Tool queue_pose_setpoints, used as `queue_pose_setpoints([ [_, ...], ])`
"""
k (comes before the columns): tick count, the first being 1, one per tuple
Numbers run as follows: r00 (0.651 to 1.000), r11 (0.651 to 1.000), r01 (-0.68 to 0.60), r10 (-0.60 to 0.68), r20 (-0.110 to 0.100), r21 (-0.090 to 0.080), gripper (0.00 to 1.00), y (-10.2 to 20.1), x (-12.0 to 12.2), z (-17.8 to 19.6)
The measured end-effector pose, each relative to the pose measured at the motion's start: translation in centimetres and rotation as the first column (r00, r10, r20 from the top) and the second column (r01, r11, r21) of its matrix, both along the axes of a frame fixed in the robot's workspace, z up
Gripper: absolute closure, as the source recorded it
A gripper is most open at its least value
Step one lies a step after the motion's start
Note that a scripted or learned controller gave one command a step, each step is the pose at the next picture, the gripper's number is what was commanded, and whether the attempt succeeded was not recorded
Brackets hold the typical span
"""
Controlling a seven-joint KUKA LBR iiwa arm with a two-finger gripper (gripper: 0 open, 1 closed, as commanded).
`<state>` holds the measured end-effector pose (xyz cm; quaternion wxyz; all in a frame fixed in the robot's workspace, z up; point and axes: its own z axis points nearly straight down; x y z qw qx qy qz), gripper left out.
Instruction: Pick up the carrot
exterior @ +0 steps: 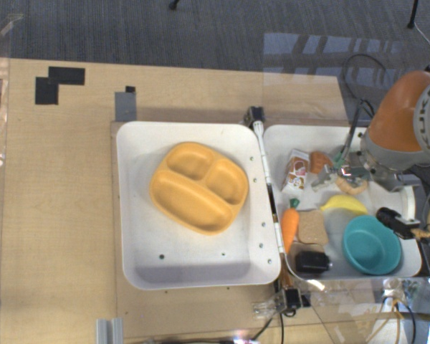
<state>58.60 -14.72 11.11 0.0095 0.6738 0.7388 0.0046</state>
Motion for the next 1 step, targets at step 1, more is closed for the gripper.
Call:
queue_pose_setpoints([
  [1, 0.968, 0.968, 0.25, -0.25, -0.007, 0.015, 0.0, -5.29, 0.73, -2.13],
])
